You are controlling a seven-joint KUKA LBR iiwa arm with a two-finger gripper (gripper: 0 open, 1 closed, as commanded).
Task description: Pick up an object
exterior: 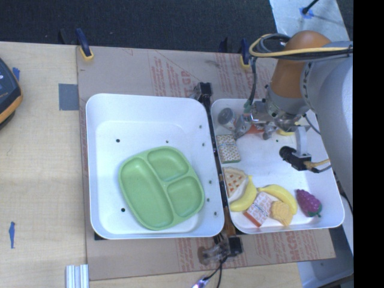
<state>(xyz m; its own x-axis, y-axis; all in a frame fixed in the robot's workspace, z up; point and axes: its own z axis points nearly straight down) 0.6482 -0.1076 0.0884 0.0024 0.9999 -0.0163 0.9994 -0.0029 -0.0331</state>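
No object is lifted yet: the yellow plastic bananas [277,196], purple grapes [309,202] and toy sandwich [234,180] lie in the right-hand white bin [264,155], lower right of frame. The pincer [255,123] hangs low over that bin's upper end, its state impossible to tell, so the whole grasp remains.

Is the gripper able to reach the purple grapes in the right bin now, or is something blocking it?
Probably yes. The purple grapes lie uncovered at the near right corner of the right bin, beside a banana. The gripper hangs over the same bin's far end.

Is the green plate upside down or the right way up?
Right way up. The green plate lies flat in the left bin, and its three hollow compartments face upward.
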